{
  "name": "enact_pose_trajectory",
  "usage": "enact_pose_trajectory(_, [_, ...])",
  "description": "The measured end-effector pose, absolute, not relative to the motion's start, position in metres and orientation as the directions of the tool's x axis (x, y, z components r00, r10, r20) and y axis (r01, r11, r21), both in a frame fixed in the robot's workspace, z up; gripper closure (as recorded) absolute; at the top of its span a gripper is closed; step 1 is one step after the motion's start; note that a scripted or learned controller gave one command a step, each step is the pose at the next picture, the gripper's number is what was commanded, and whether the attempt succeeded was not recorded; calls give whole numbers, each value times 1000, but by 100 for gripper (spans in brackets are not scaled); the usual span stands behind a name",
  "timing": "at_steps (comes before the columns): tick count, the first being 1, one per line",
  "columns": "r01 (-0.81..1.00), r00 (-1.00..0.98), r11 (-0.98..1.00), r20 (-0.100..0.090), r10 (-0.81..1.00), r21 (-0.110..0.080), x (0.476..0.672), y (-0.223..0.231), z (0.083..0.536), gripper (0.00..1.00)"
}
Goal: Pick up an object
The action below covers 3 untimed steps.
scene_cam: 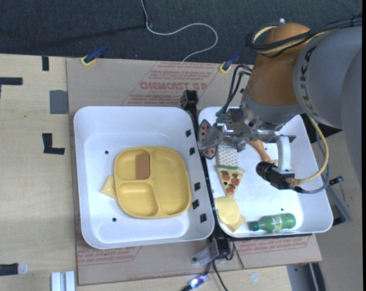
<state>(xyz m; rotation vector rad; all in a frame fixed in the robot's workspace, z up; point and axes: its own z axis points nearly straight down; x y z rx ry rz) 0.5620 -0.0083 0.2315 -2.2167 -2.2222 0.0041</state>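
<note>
Yellow-crusted pizza slice (230, 179) is lying in the right bin (310, 220), just below the end effector (222, 145), which is hovering; its opening I cannot tell. Descending onto it seems next.

Tool (222, 143) low in the right bin (313, 220), just above the pizza slice (230, 179); green bottle (274, 223) near front

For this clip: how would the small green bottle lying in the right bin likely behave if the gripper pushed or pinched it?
The small green plastic bottle with a white cap lies on its side on the right white bin floor, so a push would probably roll it. Its rounded, glossy-looking body may slip from a pinch. It looks light, probably a toy.
</note>
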Motion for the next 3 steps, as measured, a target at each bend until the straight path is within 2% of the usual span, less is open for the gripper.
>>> enact_pose_trajectory(1, [1000, -1, 1, -1, 1000, -4, 550, -15, 230, 100])
enact_pose_trajectory(2, [1000, -1, 1, -1, 1000, -3, 563, -8, 216, 100])
enact_pose_trajectory(3, [1000, -1, 1, 1, 1000, -1, 559, -11, 234, 100])
